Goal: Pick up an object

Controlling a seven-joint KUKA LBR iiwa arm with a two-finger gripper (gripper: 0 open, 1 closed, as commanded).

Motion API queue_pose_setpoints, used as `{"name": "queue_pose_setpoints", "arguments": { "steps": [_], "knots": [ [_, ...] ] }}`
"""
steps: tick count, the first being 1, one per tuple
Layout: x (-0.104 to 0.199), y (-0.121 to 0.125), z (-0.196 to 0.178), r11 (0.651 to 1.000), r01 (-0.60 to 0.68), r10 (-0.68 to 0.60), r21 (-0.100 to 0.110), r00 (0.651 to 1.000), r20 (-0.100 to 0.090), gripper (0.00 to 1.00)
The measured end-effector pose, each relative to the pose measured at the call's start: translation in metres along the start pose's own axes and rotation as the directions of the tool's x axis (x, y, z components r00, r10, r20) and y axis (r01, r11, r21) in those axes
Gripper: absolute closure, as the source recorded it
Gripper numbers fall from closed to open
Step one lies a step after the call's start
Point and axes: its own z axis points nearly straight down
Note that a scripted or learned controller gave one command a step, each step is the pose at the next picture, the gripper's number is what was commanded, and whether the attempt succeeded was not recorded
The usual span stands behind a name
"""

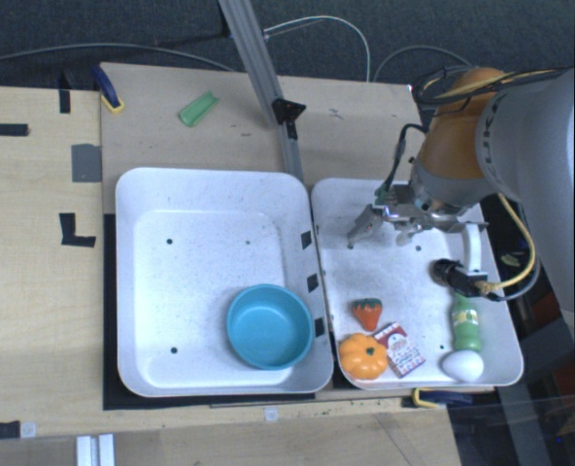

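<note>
- Strawberry (367,313) is my likeliest pick: it sits in the right bin (341,197), lower centre of the frame, below my pincer (379,232) and a little to its left, well apart from it.
- It looks short, its long axis roughly up-down in the frame, green cap upward.
- Far left, the left bin (137,187) holds a blue bowl (268,325) in its lower right corner, out of my way.
- Just below the strawberry lies an orange pumpkin (364,356), with a small red-and-white packet (400,349) just beside both; these crowd a descent from below.
- My pincer hangs over the upper part of the right bin, fingers spread and empty.
- Further right lie a green bottle (466,325) and a white egg (462,365).
</note>
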Motion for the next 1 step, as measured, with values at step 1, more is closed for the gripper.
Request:
{"name": "queue_pose_setpoints", "arguments": {
  "steps": [1],
  "knots": [
    [0.0005,-0.0003,0.0418,1.000,0.001,-0.001,-0.005,1.000,0.001,0.00]
  ]
}}
